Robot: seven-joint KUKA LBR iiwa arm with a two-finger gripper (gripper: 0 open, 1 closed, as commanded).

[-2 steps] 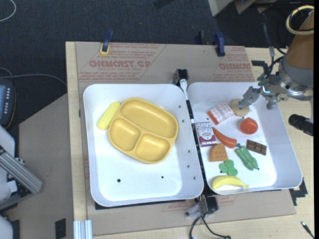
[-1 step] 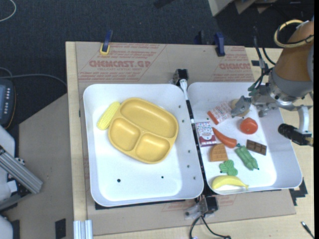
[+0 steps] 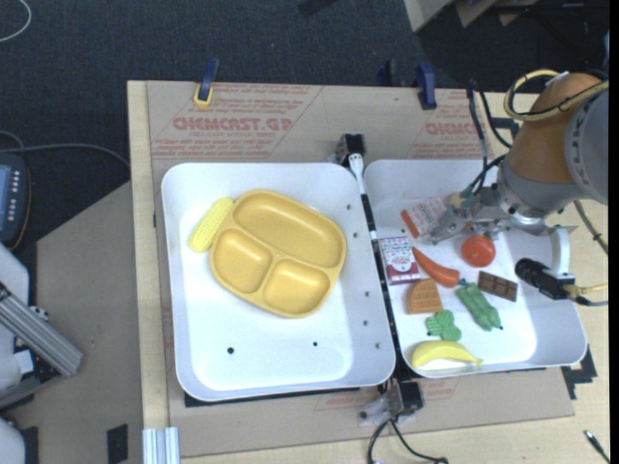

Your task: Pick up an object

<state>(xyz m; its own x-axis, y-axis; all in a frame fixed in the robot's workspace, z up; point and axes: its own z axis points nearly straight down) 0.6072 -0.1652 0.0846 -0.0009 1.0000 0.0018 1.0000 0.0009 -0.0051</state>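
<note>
Landmark: the red toy tomato [image 3: 478, 250] in the right white bin [image 3: 551, 341].

Nearest the camera, well below the tomato, a yellow plastic banana [image 3: 444, 357] lies by the bin's front wall. Behind it a green broccoli piece [image 3: 444, 325], then a green pod-like vegetable [image 3: 479, 307], an orange-tan wedge [image 3: 423, 297] and a brown chocolate bar [image 3: 497, 286]. A red chili pepper [image 3: 437, 268] lies just left of the tomato.

Gripper [image 3: 471, 222] sits just above the tomato; finger spread cannot be told.

Far left of the tomato, a yellow compartment tray [image 3: 276, 252] with a corn cob [image 3: 211, 223] beside it in the left white bin [image 3: 184, 259].
</note>
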